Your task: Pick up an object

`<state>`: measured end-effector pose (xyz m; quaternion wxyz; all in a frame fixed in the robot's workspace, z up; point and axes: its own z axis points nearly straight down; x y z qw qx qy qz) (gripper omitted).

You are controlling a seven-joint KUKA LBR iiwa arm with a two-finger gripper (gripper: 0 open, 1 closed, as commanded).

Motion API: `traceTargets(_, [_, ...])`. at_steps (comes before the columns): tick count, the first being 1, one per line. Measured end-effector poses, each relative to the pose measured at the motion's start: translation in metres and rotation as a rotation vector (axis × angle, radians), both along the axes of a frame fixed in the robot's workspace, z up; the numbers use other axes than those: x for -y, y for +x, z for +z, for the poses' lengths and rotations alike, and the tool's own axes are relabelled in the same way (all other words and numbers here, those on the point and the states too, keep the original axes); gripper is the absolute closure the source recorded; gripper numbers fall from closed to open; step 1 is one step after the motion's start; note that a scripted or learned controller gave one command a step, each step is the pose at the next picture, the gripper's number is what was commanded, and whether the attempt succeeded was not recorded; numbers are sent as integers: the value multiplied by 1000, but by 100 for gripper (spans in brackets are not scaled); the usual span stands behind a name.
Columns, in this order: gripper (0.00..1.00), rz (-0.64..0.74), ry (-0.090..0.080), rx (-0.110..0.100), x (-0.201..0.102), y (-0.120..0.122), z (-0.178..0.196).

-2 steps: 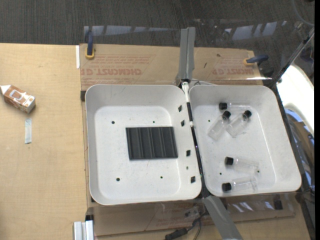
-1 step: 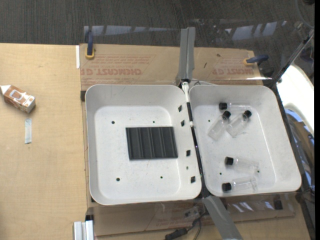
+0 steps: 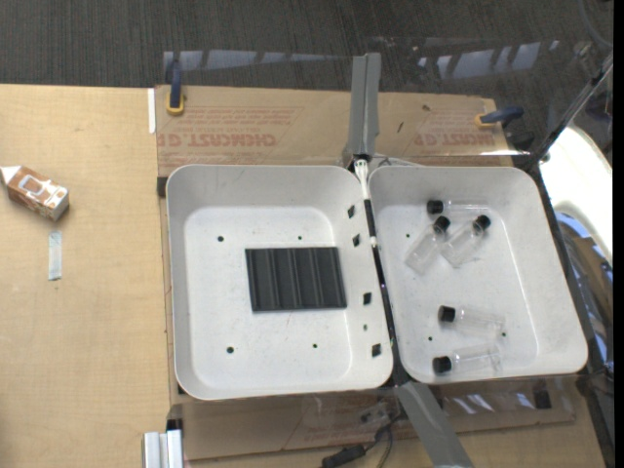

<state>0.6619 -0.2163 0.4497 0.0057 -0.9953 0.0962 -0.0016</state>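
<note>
The table point(image 3: 78, 359) carries two white bins side by side, left bin point(image 3: 185, 291) and right bin point(image 3: 556, 261); a small carton point(image 3: 37, 193) lies at nine o'clock.

From where I'm standing, the arm point(image 3: 589, 174) is just a pale, rounded stretch sitting along the bench's right edge, up toward the far corner. It's washed out by glare, so I honestly can't tell which link it is or how it's angled.

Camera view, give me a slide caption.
Clear black-capped vials lie in the right bin; a dark ridged tray sits in the left bin.
</note>
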Motion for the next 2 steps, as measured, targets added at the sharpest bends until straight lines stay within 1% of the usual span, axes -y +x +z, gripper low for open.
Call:
traceTargets(1, [0, -1, 0, -1, 0, 0, 0])
traceTargets(2, [100, 2, 5, 3, -3, 1, 9])
